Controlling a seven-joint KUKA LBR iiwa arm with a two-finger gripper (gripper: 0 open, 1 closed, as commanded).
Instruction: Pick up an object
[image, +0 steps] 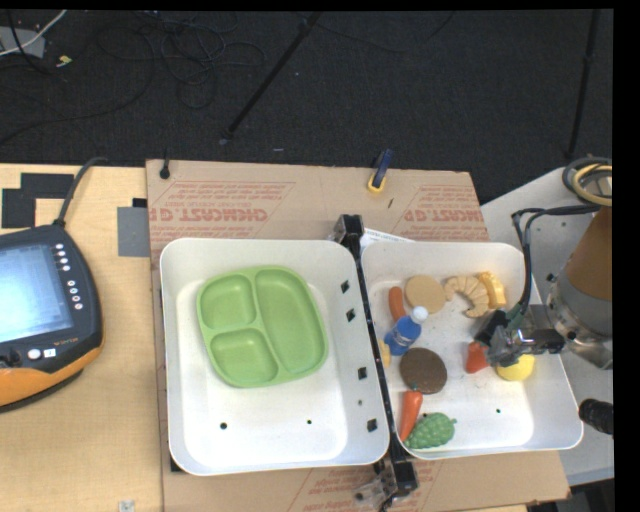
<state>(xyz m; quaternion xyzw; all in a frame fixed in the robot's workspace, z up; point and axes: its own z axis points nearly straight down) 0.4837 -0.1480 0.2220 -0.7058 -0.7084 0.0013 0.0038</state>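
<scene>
teach pendant (40, 310), blue clamp (379, 171)

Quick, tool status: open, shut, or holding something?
Tool: low in the right bin, over a yellow toy and beside a small red piece. Grip state cannot be told.

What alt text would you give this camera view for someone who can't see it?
A robot gripper reaches from the right into a white bin of toy food, beside a yellow piece. The left bin holds a green tray.
</scene>
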